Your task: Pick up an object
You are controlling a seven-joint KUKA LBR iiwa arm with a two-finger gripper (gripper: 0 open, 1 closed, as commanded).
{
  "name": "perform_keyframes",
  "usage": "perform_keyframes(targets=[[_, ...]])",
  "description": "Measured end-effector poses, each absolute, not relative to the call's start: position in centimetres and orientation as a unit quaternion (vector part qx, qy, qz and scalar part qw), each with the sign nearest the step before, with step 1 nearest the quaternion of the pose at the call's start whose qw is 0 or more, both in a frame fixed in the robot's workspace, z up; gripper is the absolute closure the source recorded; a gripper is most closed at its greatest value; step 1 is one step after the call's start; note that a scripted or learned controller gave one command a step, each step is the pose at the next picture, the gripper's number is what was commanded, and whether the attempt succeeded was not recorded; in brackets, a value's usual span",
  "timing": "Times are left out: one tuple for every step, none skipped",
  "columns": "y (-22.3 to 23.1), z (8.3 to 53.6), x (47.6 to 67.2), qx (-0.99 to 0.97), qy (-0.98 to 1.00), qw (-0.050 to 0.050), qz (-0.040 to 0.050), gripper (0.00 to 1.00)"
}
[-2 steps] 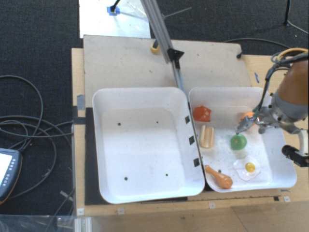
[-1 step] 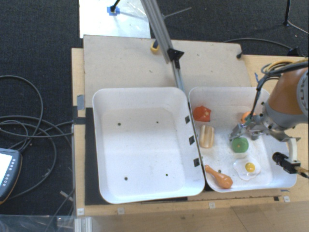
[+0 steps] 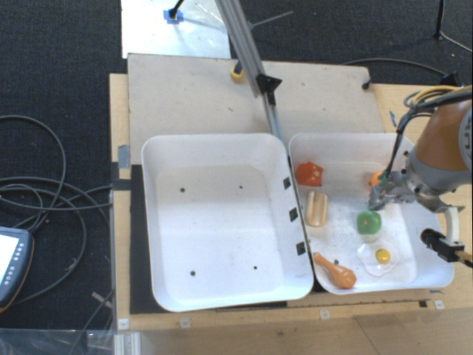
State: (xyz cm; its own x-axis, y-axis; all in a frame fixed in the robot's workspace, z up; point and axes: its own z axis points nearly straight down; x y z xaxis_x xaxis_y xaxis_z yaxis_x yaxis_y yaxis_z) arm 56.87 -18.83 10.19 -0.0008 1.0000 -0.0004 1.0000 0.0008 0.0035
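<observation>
The right bin [image 3: 347, 148] holds several toy foods. A red-orange piece [image 3: 310, 173] lies at its back left, with a tan cylinder [image 3: 316, 208] just in front of it. A green round piece [image 3: 369, 222] sits mid-bin, a fried egg [image 3: 380, 257] lies nearer the front, and an orange carrot-like piece [image 3: 335, 270] rests at the front left. My gripper [image 3: 380, 198] hangs low over the bin, directly behind the green piece and very close to it. A small orange item [image 3: 377, 177] peeks out beside the gripper, partly hidden by it.
The left bin [image 3: 214, 220] adjoins the right one along a shared wall with black clips [image 3: 293, 214]. A grey slanted pole [image 3: 244, 39] crosses the back of the bench. Cables lie on the floor at left.
</observation>
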Motion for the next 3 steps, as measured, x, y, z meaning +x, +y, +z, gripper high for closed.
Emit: perform_keyframes(targets=[[-18.6, 15.2, 58.0, 0.705, 0.709, 0.003, 0.0018, 1.0], [-18.5, 19.7, 58.0, 0.705, 0.709, 0.003, 0.0016, 1.0], [-18.5, 22.6, 58.1, 0.705, 0.709, 0.003, 0.0013, 1.0]])
